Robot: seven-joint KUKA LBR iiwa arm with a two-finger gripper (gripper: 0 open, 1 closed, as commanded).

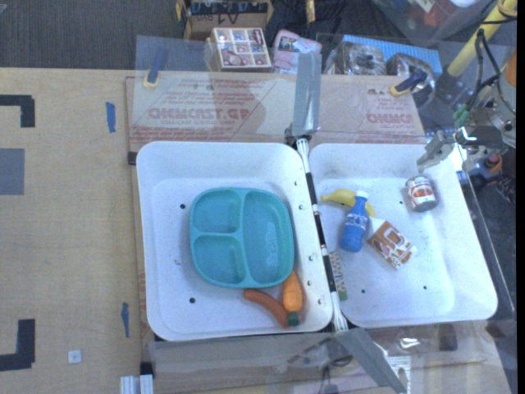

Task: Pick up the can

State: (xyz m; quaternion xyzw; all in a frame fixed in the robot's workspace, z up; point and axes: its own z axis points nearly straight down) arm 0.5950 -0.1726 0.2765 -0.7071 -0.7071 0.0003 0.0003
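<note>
My gripper (440, 148) hung at the far right corner of the right bin (459, 302), its fingers spread apart and grasping nothing, just beside the can (421, 194) but not touching it. The can lay on the bin floor toward that far right side, apart from the blue bottle (354, 223), the banana (343, 197) and the small brown box (391, 245) nearer the middle. I judged the pick barely begun: the approach looked close, yet closing on the can and lifting it were both left to do.
</note>
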